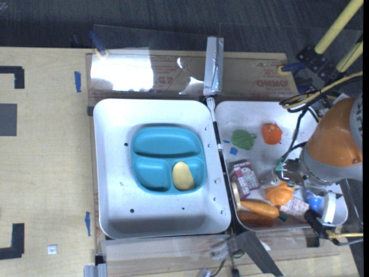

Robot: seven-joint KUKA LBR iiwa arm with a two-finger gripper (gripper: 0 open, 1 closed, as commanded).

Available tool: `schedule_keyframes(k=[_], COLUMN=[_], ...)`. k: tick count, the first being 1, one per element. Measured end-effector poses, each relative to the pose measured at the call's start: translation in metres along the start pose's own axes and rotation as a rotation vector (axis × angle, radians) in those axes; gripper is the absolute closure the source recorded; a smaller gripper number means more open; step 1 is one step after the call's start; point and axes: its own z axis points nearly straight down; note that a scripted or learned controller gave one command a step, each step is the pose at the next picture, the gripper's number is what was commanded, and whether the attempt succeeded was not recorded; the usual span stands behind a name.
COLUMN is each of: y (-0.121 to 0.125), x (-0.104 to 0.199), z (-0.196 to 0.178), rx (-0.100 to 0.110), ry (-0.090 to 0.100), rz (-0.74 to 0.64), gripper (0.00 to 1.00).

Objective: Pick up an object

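Nearest the lens, at the lower edge, a grey bracket (pixel 253 255) is seen under the seam where the two bins meet. Left bin (pixel 109 172): a blue divided tray (pixel 164 143) is set in its middle, three compartments; a pale yellow lemon-like object (pixel 183 176) lies in the lower right compartment. Small dark specks are noted on the bin floor around the tray.

Right bin (pixel 253 111): objects are crowded toward its near side. A carrot-like orange piece (pixel 259 208) lies lengthwise along the near wall, beside a brown rounded item (pixel 245 217) at the corner. A pink-and-white packet (pixel 247 178) lies just above these, near the dividing wall. A small round orange fruit (pixel 280 195) sits between the packet and the arm, touching or nearly touching the carrot-like piece. Farther back, a green leaf-shaped item (pixel 244 139) and a red-orange tomato-like item (pixel 272 133) are well apart from the cluster; a small blue scrap (pixel 233 150) lies by the leaf.

Arm (pixel 334 140) is seen coming in from the right, orange band over the right bin's edge. Gripper (pixel 287 172) is placed just above the orange fruit, near the packet. Its fingers are hidden by the wrist body; how far open they are cannot be told, and nothing is seen held between them.

A clear panel with a taped upright (pixel 212 65) stands behind the bins.
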Motion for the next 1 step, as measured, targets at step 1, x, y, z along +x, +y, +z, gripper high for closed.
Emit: schedule_keyframes(k=[1], y=[0.0592], x=[0.0384], z=[0.0091], rx=[0.001], ry=[0.002], rz=[-0.09], gripper=[1.0])
